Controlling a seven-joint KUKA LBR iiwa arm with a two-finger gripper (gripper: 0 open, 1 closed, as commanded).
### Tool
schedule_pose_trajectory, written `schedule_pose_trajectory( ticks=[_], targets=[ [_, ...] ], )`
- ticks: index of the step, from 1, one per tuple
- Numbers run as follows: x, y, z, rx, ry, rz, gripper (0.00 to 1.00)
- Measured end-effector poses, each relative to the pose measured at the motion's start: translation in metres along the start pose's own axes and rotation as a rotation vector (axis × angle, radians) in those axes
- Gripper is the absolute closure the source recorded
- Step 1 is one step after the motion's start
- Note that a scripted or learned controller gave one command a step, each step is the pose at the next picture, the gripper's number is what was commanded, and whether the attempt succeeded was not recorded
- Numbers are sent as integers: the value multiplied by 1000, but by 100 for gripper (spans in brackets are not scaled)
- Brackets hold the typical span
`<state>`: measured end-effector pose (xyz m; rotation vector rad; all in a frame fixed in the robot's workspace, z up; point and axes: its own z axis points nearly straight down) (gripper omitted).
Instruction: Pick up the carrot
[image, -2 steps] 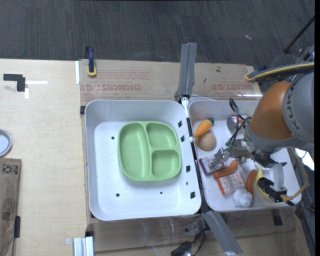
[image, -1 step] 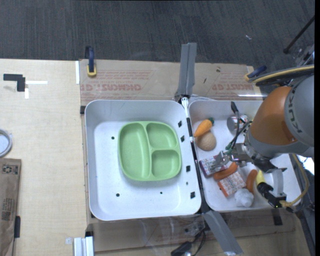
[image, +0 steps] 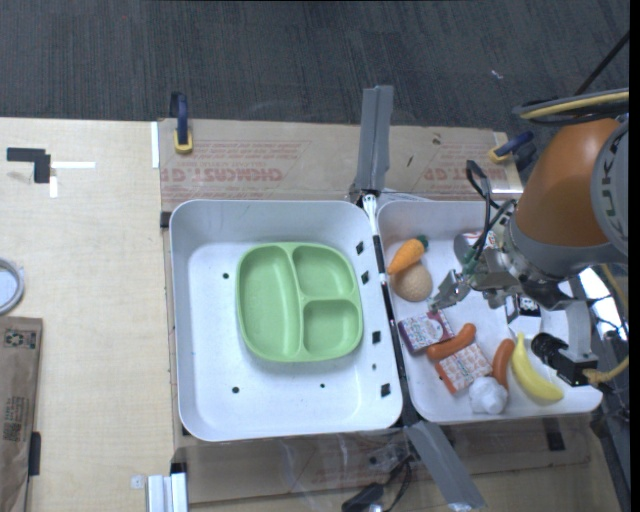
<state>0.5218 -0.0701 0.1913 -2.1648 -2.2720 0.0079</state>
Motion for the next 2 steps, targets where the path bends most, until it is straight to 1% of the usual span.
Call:
schedule_pose_trajectory(
  ticks=[1,2],
  targets=[
    [-26,56,63,1,0,99,0],
    [-63,68,103,0,0,187,0]
  ],
)
